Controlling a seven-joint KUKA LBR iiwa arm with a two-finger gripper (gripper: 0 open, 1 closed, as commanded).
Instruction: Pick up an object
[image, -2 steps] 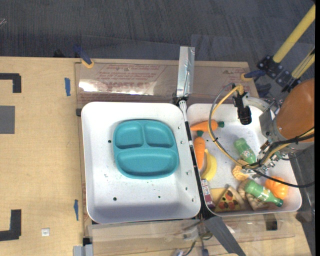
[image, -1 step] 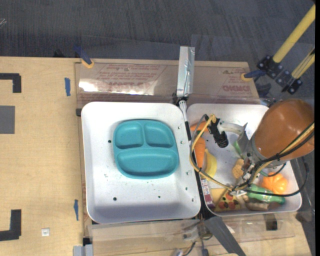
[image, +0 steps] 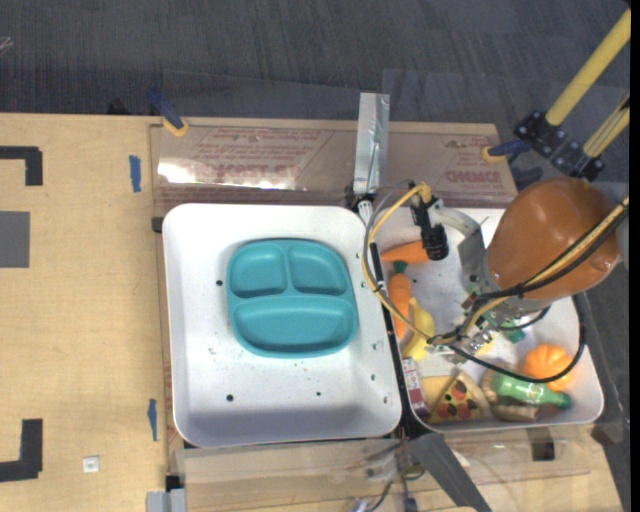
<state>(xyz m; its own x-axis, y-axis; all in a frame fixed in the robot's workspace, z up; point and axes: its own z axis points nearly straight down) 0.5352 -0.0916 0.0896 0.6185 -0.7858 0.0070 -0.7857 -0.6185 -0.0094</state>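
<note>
The arm's orange band (image: 552, 240) hangs over the right bin (image: 590, 395), with the gripper (image: 492, 325) below it, low among the toys. Cables and the wrist hide the fingertips. Around it lie toy foods: two orange carrots (image: 401, 292) at the bin's left side, a yellow banana piece (image: 420, 325), an orange pumpkin (image: 547, 362), a green bottle-like piece (image: 528, 390) and a pizza slice (image: 455, 398) near the front. Nothing is visibly held.
The left bin (image: 190, 300) holds a teal divided plate (image: 292, 297). Yellow and black cables (image: 385, 225) loop over the divide between the bins. A yellow pole (image: 600, 55) and black clamp stand at the back right. Wooden bench top lies to the left.
</note>
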